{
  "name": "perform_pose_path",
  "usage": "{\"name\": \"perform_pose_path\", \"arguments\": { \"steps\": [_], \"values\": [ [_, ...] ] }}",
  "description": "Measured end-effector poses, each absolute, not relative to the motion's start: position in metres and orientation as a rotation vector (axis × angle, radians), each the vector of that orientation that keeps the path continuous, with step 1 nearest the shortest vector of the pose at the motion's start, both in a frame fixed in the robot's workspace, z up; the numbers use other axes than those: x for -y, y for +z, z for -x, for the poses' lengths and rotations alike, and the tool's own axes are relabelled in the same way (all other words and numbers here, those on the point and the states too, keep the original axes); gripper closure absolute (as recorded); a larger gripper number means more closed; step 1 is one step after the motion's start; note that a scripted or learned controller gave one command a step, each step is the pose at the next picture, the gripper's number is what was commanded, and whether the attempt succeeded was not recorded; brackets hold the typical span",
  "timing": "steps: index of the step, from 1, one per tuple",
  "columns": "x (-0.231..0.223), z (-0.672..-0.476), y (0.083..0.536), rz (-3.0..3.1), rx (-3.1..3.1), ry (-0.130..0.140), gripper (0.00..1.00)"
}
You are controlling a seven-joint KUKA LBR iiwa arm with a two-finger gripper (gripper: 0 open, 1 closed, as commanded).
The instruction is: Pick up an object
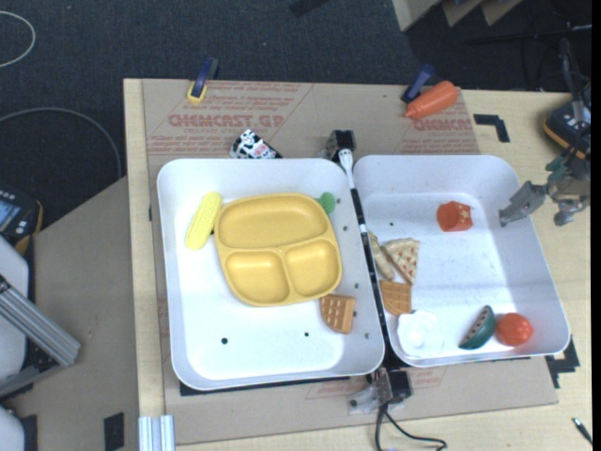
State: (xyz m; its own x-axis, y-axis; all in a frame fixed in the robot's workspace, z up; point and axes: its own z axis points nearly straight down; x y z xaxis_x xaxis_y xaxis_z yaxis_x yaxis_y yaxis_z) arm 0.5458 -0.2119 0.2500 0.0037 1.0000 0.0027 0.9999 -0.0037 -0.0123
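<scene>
Presently the gripper point(543, 201) hangs at the right bin's point(526, 252) far edge with fingers spread and nothing between them, and a descent here risks striking the rim rather than reaching the nearby red block point(454, 216) inside.

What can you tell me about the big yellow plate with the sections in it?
The yellow plate looks like smooth plastic, with rounded corners and three sections: one long one at the far side and two smaller ones nearer the camera. It lies flat and a bit turned in the left bin. Nothing sits in its sections. A yellow corn cob lies along its left edge, something green peeks out at its far right corner, and a waffle piece lies by its near right corner.
</scene>
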Motion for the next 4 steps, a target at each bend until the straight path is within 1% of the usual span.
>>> {"name": "perform_pose_path", "arguments": {
  "steps": [1,2,3,4],
  "values": [
    [0.211,-0.548,0.257,2.222,2.222,0.0,0.0],
    [0.216,-0.548,0.213,2.217,2.217,0.004,0.0],
    [0.211,-0.552,0.169,2.216,2.218,0.004,0.0],
    [0.213,-0.548,0.125,2.217,2.217,0.004,0.0]
  ]
}}
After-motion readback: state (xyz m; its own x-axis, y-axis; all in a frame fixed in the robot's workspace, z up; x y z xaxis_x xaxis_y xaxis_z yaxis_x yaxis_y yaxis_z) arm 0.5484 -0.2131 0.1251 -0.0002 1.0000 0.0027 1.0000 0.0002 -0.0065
